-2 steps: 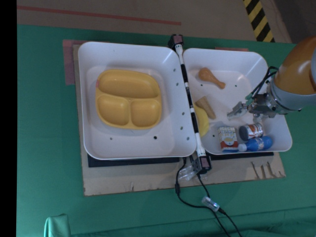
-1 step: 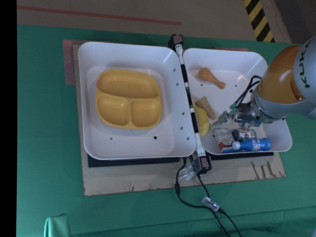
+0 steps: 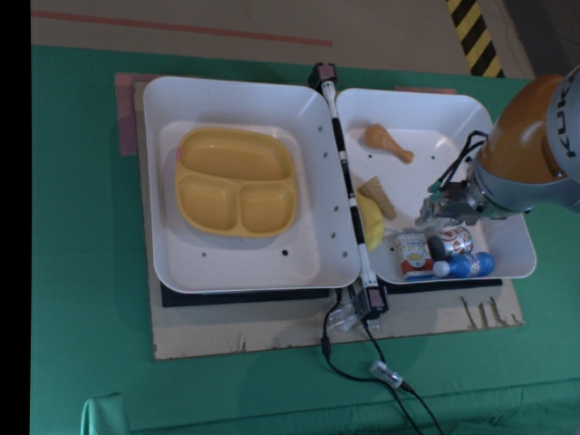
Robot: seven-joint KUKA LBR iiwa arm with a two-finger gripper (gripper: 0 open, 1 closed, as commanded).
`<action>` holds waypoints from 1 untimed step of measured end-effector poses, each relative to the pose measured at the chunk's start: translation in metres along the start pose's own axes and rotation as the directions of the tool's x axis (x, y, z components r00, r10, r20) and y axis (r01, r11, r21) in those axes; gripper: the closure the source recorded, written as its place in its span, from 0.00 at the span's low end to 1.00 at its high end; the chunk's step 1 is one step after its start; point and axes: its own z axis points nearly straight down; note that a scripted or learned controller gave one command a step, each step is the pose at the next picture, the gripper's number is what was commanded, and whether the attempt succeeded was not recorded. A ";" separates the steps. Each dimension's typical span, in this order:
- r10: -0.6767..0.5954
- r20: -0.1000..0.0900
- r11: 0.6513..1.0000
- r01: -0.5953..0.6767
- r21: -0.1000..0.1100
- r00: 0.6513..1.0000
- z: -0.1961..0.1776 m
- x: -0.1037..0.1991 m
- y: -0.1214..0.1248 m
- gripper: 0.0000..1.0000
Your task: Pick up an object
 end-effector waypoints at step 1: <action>0.000 0.000 1.000 0.000 0.000 1.000 0.000 0.000 0.000 0.00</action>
